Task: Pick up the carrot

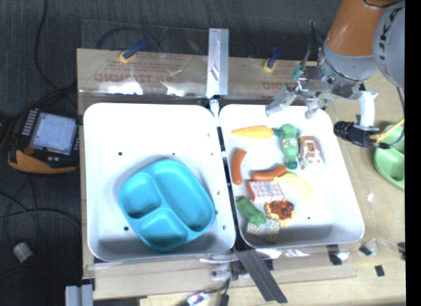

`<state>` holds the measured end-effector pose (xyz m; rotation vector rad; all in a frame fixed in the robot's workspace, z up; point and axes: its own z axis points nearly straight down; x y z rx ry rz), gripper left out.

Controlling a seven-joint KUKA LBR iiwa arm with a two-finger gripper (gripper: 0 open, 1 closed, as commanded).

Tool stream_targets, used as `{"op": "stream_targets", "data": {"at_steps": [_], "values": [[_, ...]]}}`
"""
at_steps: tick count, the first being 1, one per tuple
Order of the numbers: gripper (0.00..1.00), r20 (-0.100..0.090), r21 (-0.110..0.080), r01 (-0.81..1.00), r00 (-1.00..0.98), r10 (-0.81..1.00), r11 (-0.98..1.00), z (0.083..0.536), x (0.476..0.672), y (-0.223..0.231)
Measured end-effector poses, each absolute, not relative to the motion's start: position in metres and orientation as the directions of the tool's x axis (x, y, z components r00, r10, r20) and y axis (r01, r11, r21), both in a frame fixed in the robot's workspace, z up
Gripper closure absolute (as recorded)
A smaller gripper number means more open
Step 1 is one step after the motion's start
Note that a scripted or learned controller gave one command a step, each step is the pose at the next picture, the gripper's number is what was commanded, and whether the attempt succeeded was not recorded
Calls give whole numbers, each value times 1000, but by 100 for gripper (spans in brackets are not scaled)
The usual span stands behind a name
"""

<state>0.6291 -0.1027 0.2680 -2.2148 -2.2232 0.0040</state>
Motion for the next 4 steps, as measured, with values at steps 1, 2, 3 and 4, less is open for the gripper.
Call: {"op": "stream_targets", "data": {"at_steps": [1,2,3,4], "values": [[0,-3,-3,989,145,989,-145,326,669,-109],[0,0,-6,999,40,999,-40,226,632,-43],[0,-2,-5,1000,26,1000,-26,139,650,-112],[0,0,-16,987,-160,987,160,92,667,-123]]}}
